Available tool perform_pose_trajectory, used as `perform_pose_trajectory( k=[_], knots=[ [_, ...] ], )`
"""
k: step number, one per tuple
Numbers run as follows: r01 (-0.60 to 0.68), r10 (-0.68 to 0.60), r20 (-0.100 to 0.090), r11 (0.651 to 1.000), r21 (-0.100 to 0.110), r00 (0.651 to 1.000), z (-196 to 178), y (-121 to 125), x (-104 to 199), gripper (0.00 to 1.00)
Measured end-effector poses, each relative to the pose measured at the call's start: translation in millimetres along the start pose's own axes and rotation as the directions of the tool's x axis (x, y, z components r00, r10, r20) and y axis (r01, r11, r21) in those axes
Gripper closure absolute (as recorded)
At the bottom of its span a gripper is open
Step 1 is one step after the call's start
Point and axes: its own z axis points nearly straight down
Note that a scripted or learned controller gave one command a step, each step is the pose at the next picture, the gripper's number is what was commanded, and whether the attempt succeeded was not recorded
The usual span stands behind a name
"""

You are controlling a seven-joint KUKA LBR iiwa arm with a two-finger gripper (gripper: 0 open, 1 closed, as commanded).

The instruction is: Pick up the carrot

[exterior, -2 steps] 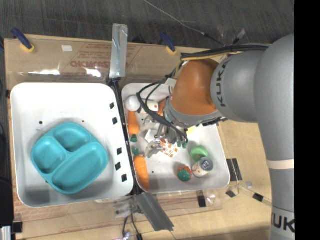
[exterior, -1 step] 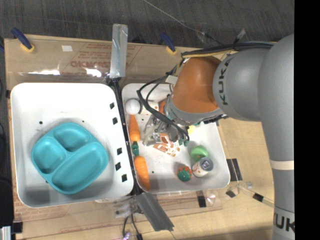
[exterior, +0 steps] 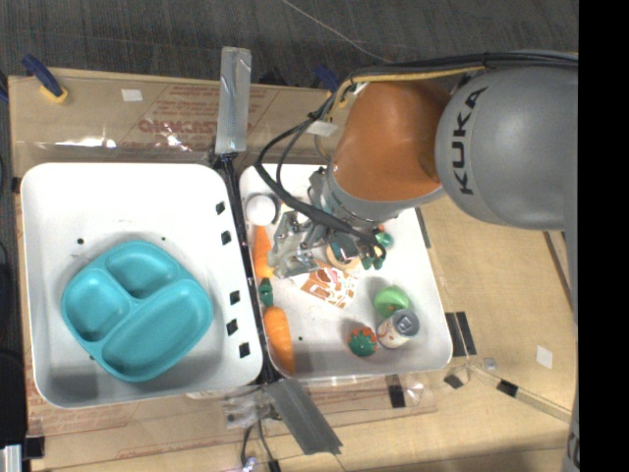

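Observation:
The carrot (exterior: 278, 336) lies in the right bin (exterior: 432, 308) against its left wall near the front corner. It is an orange body with a green top (exterior: 265, 292) pointing toward the back. A second slim orange piece (exterior: 260, 249) lies along the same wall just behind the green top. My gripper (exterior: 292, 247), a metallic head under the orange-banded wrist (exterior: 388, 141), hangs over the bin's left half. It is right beside the slim orange piece and a little behind the carrot. Nothing shows held in it.
The right bin also holds a white cup (exterior: 259, 207), a patterned packet (exterior: 329, 285), a green item (exterior: 390, 299), a small can (exterior: 399, 327), a red-and-green ball (exterior: 364, 340) and teal pieces (exterior: 374, 254). A teal divided plate (exterior: 136, 309) lies in the left bin (exterior: 59, 190).

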Motion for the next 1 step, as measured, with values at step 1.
perform_pose_trajectory(
  k=[1],
  knots=[
    [-0.309, 0.309, -0.002, 0.951, 0.0, 0.951, 1.0, 57.9, -28.6, 1.0]
  ],
)
